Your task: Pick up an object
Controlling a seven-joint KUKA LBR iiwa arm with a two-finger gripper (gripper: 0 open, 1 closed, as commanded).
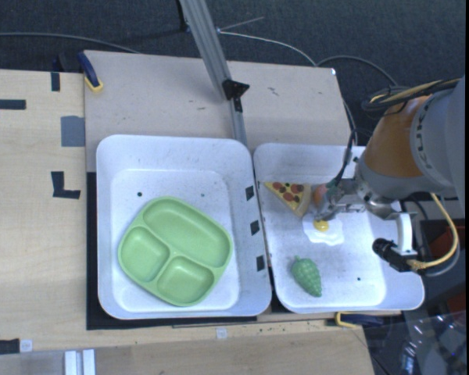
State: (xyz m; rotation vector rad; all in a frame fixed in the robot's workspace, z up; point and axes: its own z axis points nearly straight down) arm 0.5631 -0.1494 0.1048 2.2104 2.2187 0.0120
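1. The arm [410, 143] is reaching in from the right over the right bin [363, 287].
2. The hand [328, 207] is hanging low in that bin, just above a fried egg [325, 231] with a yellow yolk.
3. Whether the hand is spread or pressed together cannot be told; nothing is showing between its tips.
4. A pizza slice [288, 194] is lying flat just left of the hand, near the bin's left wall.
5. A green cone [306, 276] is lying toward the bin's front, apart from the egg.
6. A green tray [175, 250] with three compartments is sitting in the left bin [117, 162].
7. Both bins are resting on the counter [31, 209].
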